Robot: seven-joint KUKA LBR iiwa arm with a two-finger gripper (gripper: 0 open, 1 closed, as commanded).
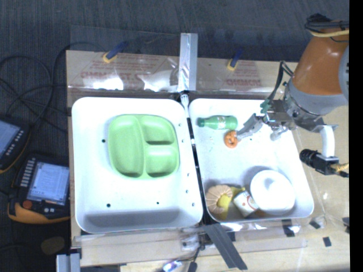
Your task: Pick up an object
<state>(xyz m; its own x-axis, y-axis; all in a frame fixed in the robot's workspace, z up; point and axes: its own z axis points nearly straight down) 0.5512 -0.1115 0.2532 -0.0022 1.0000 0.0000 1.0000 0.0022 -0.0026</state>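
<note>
The arm's gripper point(262, 128) is hovering over the right bin point(295, 152), fingers spread wide, beside an orange ball point(231, 139) and green bottle point(217, 122).

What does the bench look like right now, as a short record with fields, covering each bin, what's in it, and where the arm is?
left bin: holds a green divided tray, lying flat
right bin: green bottle lying on its side near the far wall; small orange object just nearer than it; white bowl-like object, tan round object and small cup crowded at the near end
arm: reaches in from the right, over the right bin's far right part
gripper: beside the orange object, nothing seen between its fingers
</note>
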